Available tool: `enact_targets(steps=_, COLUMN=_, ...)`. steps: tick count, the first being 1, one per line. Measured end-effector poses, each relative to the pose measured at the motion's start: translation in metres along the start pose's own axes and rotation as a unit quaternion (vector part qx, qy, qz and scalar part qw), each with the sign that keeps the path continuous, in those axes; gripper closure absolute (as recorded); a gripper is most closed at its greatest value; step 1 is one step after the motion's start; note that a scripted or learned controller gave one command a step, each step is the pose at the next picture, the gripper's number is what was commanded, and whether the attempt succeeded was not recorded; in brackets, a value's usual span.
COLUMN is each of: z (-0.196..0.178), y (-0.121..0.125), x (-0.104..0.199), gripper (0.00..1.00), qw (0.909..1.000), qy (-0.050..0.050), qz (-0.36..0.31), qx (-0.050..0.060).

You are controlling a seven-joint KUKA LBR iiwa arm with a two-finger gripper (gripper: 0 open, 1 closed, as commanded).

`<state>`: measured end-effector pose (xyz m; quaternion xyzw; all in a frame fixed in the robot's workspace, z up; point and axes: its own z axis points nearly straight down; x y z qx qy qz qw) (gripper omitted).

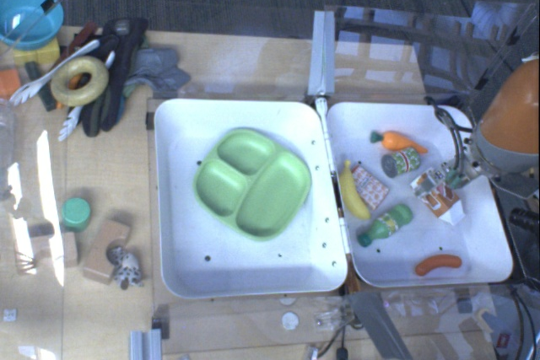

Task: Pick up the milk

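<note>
White right bin (498, 265) — milk (442, 200) lying flat, long axis diagonal.

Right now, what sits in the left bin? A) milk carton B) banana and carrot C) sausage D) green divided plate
D: the green divided plate lies alone in the left bin, while the banana, carrot and sausage are all in the right bin.
</note>
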<state>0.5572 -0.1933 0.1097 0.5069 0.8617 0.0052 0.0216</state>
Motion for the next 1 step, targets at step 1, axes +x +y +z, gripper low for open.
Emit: enact_targets(steps=1, z=-0.0658, y=0.0453, x=-0.0306, gripper=1.0, qw=0.9779, qy=0.01, qz=0.208, qx=0.015)
